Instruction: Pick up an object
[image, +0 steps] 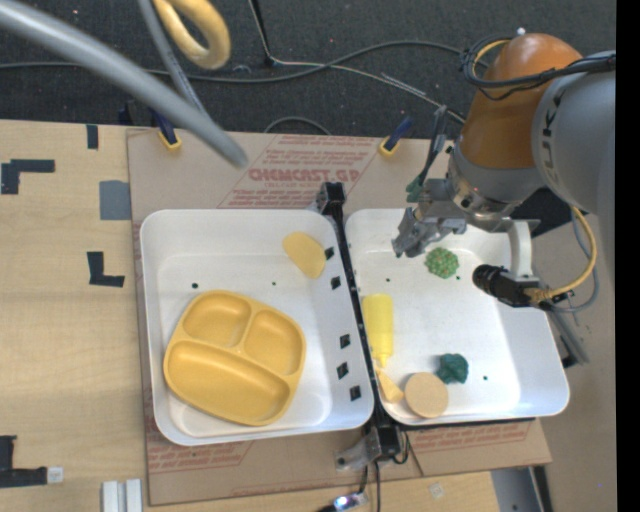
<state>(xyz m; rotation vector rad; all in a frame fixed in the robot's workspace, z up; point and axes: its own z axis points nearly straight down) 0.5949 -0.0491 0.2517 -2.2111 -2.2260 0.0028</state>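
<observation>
My gripper (416, 238) hangs over the far part of the right bin (520, 400), under the grey and orange arm. A light green, knobbly object (441, 263) lies on the bin floor just to the lower right of the gripper, apart from it as far as I can see. Along the bin's left wall lies a yellow cylinder-like object (378, 325). A tan disc (426, 394) and a small dark green object (453, 368) sit near the front edge.
The left bin (160, 250) holds a yellow divided plate (235, 355) and a small yellow piece (305, 252) near the divider (345, 300). A black part with cables (505, 283) juts from the arm over the right bin. Grey hoses cross the upper left.
</observation>
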